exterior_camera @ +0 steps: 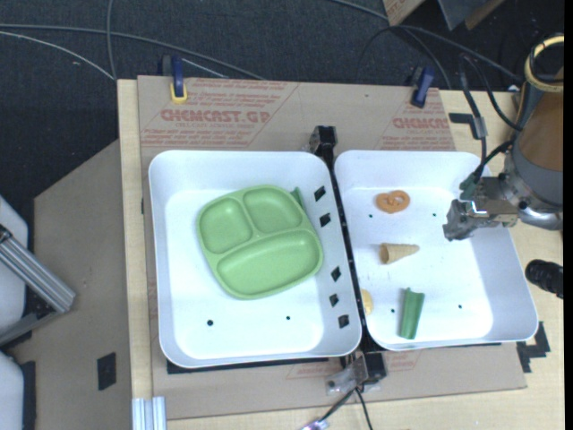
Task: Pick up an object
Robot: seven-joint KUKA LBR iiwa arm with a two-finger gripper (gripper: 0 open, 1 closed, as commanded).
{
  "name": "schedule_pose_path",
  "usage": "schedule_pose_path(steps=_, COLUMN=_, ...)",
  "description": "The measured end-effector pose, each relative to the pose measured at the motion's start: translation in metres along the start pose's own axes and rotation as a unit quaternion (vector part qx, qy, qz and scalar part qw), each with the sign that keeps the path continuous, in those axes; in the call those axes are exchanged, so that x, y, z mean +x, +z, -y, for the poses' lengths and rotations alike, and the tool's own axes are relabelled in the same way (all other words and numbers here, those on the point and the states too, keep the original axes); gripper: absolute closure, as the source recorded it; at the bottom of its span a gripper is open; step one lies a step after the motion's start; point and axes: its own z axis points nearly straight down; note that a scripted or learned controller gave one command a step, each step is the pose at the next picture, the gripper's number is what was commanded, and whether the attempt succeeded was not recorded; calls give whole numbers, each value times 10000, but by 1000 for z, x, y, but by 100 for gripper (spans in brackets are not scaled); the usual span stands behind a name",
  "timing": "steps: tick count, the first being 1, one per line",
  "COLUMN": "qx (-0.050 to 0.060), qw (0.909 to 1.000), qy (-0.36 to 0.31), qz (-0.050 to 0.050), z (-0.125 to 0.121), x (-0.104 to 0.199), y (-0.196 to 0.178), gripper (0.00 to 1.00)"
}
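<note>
Nearest, green stick [411, 313] in right bin [501, 316]; further back, cone [398, 253], then orange piece [392, 202]. Looks light, stiff; best pinched across its narrow width. Gripper [458, 221] hovering right of cone, nothing held; open or closed, cannot tell.

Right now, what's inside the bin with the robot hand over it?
The right bin holds an orange piece, a cone and a green stick. The gripper hides whatever lies beneath it.
</note>
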Motion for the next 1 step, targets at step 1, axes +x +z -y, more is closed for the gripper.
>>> schedule_pose_path(steps=1, qx=7, qw=10000, qy=2, qz=-3, z=-1, x=0, y=-26, gripper=100)
